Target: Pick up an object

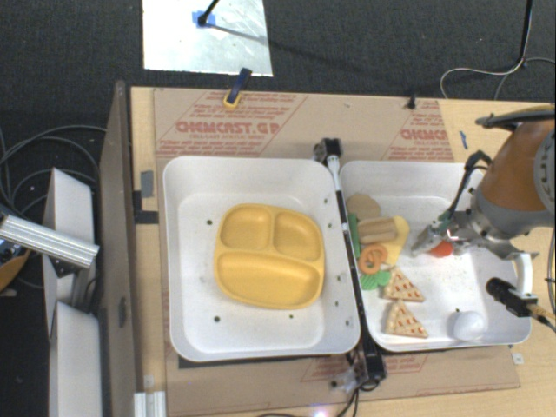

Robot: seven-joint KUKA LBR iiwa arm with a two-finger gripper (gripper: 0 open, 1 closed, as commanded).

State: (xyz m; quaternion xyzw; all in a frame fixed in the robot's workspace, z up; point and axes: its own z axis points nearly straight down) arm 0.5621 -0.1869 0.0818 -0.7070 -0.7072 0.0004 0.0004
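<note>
Pincer: my gripper point(437, 240) hangs low in the right bin point(434, 181), near its middle, with the arm coming in from the right edge of the view. I cannot tell from this slant how it is set.

Nearest thing: a small red object point(443, 250) lies on the bin floor just beside my gripper, on its near-right side, touching or almost touching it. Part of it is hidden by my own metalwork, so I cannot name it more closely, nor say that it sits in my grip.

Its long axis: too little of it shows to judge; it reads as a small lump, not a long piece.

Deciding relation: the red object sits under and slightly toward the front of the bin from my tip, so I judge that the pick turns on a short drop with hardly any sideways shift.

Next things out: a yellow piece point(400, 229) and a tan roll point(377, 228) lie to the left, near the divider point(346, 233); an orange pretzel point(374, 256) on a green leaf point(375, 278) lies below them.

Farther out: two pizza slices point(404, 302) lie toward the front, and a white ball point(468, 324) sits in the front right corner, well apart from my gripper.

Left bin: a yellow compartment plate point(268, 256) lies in the left bin point(187, 233), far from my reach just now.
</note>
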